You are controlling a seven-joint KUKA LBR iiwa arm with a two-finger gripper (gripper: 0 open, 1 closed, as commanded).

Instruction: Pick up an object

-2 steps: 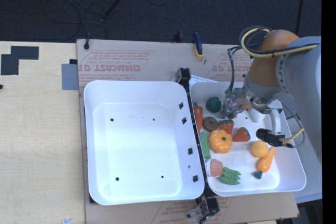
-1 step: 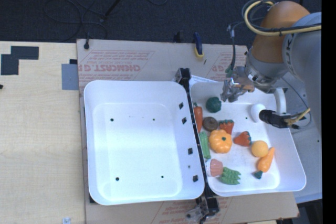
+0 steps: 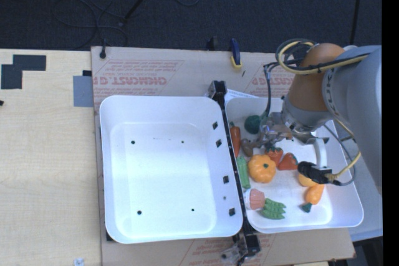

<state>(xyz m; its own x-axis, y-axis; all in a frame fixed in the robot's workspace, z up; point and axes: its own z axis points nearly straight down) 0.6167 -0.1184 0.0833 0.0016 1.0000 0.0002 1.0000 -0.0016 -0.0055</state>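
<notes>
You are at the reaching step of the pick: the arm (image 3: 340, 93) has its gripper (image 3: 274, 133) low in the right bin (image 3: 349, 212), over the cluster of toy food at that bin's upper left. Whether anything is between the jaws cannot be told from this view, so treat nothing as held. Directly beneath and beside the gripper lie a small red piece (image 3: 275, 153) and a red wedge (image 3: 287, 162), with the orange pumpkin (image 3: 262, 169) just below them and a dark green round piece (image 3: 252, 124) to its upper left. Along the bin's left wall lie a thin orange carrot (image 3: 235, 138) and a green pod (image 3: 242, 172); near the front are a pink piece (image 3: 256, 199) touching a leafy green piece (image 3: 273, 209), and to the right a yellow-orange piece (image 3: 305, 180) and an orange carrot (image 3: 313, 194). The left bin (image 3: 112, 134) holds no toys. Your next move, I judge, calls for settling on one piece in that tight cluster, closing, then lifting straight up to check the hold.
</notes>
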